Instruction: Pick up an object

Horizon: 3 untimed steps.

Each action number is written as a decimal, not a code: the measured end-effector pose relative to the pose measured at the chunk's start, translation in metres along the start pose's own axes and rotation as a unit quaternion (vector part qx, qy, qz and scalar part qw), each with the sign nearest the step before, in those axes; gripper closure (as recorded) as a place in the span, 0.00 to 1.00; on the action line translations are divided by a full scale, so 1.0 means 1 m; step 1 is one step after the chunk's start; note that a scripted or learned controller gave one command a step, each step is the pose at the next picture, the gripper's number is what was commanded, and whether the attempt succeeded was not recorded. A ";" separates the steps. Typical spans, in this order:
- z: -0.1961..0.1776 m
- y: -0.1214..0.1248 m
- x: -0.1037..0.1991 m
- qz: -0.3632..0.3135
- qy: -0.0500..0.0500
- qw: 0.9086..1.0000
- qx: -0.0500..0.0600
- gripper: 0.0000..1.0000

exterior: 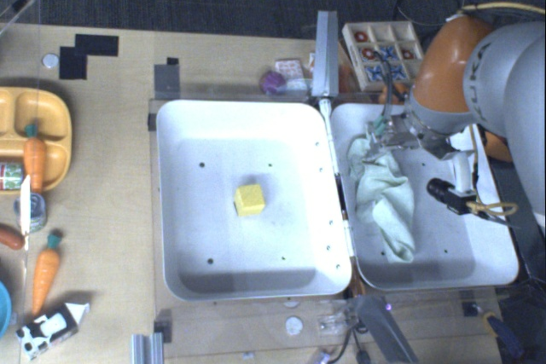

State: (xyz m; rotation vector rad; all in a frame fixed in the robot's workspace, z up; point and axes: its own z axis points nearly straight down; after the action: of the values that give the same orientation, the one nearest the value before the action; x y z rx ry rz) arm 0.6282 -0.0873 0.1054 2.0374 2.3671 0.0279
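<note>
Camera view, and you had the arm (478, 72) reaching in from the right, bent down over the right bin (495, 268). The gripper (388, 135) sat low at the far left part of that bin, right at the top end of the cloth (384, 200). Whether anything was caught there, you couldn't tell from this angle: the wrist and cabling hid the tips.

The cloth was your nearest thing by far. It lay crumpled, pale green-white, with its long axis running from the gripper toward the near wall of the bin, so it trailed away below the tool in the frame. Its top folds looked bunched up against the gripper; touching or just beside, you couldn't say for sure.

Over in the left bin (171, 183) you had one small yellow block (250, 199), sitting alone near the middle, well apart from the gripper and across the divider between the bins.

My call: the cloth was the target, and the move ahead turned on the tool closing on that top bunch and lifting straight up. Soft fabric can slip or drag out only a corner, so you'd have wanted to watch that the whole cloth came off the floor.
</note>
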 end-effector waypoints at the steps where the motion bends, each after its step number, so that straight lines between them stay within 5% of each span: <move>1: -0.155 0.022 -0.005 -0.075 0.000 0.997 0.007 1.00; 2: -0.128 0.036 -0.020 -0.135 0.001 0.991 0.009 1.00; 3: -0.157 0.031 -0.107 -0.154 0.000 0.988 0.007 1.00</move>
State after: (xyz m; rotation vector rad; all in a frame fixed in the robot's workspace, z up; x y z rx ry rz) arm 0.6705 -0.1884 0.2637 1.6525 2.6583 0.0053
